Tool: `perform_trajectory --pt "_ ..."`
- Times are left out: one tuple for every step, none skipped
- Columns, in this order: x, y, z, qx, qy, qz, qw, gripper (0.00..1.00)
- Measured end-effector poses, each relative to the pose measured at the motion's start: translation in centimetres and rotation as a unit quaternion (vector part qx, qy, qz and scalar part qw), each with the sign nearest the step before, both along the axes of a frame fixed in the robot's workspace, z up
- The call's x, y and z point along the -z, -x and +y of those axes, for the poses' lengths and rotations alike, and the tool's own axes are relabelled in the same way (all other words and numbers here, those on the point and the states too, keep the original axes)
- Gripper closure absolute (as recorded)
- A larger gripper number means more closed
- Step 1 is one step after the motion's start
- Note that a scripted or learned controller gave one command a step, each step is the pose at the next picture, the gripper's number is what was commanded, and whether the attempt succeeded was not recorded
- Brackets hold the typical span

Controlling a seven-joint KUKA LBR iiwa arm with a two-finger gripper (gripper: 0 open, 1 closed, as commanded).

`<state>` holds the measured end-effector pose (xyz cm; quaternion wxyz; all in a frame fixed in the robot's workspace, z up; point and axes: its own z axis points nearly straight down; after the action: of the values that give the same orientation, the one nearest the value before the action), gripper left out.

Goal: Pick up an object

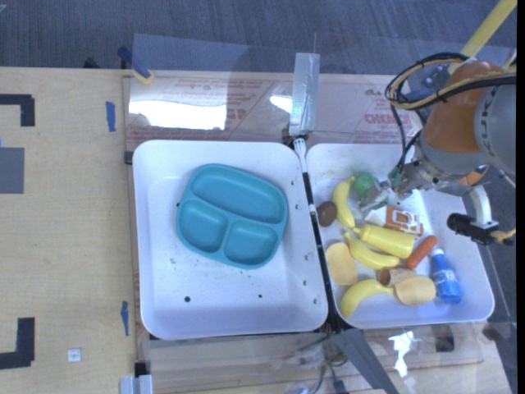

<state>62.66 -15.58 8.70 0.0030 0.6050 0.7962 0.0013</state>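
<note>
the two-finger gripper (392,189) sits low in the right white bin (478,309), near its far edge, beside a green round toy (362,185); whether it is spread or pinching anything cannot be told. risk, as judged: the pile is crowded, with yellow plastic bananas (367,255), a yellow bottle (388,238), an orange carrot (419,251) and a blue bottle (444,276) touching one another, so a closing grasp may nudge neighbours or slip off curved plastic. the left white bin (156,294) holds a teal divided plate (232,213). the wooden bench (57,220) carries both; grey carpet lies beyond.
</note>
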Motion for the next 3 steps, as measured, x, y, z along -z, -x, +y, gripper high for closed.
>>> perform_trajectory --pt "-0.9 0.0 -0.1 0.000 -0.0002 0.001 1.0000 1.00" --pt "-1.7 0.0 -0.1 0.000 -0.0003 0.002 1.0000 1.00" --pt "0.0 0.4 4.5 -0.043 0.0003 0.003 0.9991 1.00"
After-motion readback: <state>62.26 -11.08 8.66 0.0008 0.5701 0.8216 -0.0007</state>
